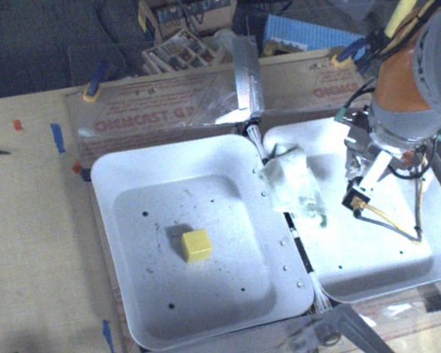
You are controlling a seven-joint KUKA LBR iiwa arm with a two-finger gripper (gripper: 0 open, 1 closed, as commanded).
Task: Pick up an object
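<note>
A small yellow block (pixel 197 244) lies on the floor of the left bin (pixel 143 312), a little left of the middle and well apart from every wall. It is a squat cube with a bright top face and duller sides, turned slightly askew to the walls of the bin, and it casts a grey shadow on its upper left. Small dark specks dot the white floor around it.

The arm (pixel 408 88) reaches in from the right, its orange band over the far right part of the right bin (pixel 438 260). The gripper (pixel 358 154) hangs over that bin near its far wall, well apart from the block, and whether it is spread or closed cannot be told from this angle (the wrist covers most of it).

A crumpled wad of pale, half-clear plastic (pixel 291 183) sits on the shared edge between the two bins, leaning into the right one.

The bench (pixel 35 272) is pale wood, marked with short strips of blue tape (pixel 57 138) and dark squares along its left side. Behind the bins lies a clear plastic sheet (pixel 151 116) with red lettering, and a metal strip (pixel 249 82) runs across it toward the gap between the bins. Beyond the bench edge, cardboard boxes (pixel 183 9) and cables stand on a dark floor.
</note>
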